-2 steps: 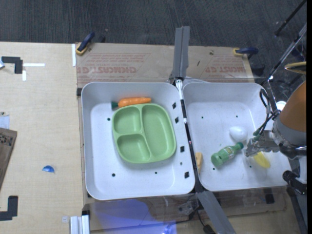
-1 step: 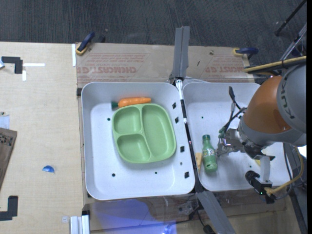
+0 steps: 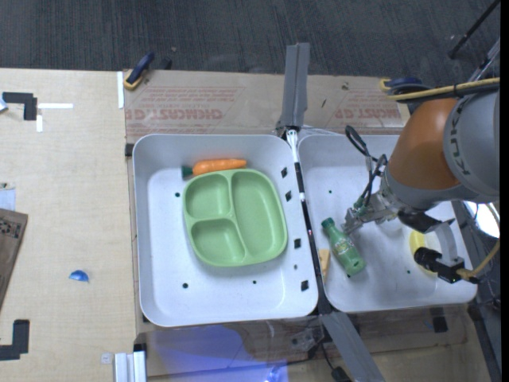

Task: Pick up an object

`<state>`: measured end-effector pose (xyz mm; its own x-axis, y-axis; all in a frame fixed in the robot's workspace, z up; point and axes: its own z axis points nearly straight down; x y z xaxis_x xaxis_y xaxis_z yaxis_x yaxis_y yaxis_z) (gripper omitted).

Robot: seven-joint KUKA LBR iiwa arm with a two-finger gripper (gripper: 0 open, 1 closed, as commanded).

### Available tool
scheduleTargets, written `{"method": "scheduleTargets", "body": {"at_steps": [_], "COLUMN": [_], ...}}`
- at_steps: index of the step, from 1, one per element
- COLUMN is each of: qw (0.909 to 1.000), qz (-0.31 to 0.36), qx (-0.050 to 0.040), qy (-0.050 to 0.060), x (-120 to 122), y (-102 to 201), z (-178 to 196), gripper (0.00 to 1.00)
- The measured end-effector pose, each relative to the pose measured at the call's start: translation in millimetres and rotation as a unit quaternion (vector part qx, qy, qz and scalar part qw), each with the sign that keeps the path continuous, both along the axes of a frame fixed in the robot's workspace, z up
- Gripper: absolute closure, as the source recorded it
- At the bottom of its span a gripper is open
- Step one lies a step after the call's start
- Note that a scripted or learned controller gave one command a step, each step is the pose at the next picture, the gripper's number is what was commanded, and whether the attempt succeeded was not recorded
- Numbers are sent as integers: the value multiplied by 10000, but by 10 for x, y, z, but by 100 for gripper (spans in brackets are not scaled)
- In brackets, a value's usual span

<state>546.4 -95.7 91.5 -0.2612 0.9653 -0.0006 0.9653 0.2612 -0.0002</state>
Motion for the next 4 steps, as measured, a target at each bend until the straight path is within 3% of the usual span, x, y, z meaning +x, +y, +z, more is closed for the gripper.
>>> {"method": "scheduleTargets", "body": {"at_steps": [1,2,3,4], "qw": [9987,9954,9905,9988], "qz": [510,957,1374,-483], "qx": [5,-2,5,-4], "qy": [8,1,4,3], "x": [-516,-482,-688,-428], "y": [-130,-58,-81,-921], "z": [-4,-1,-2,-4], "gripper": [0,0,0,0]}}
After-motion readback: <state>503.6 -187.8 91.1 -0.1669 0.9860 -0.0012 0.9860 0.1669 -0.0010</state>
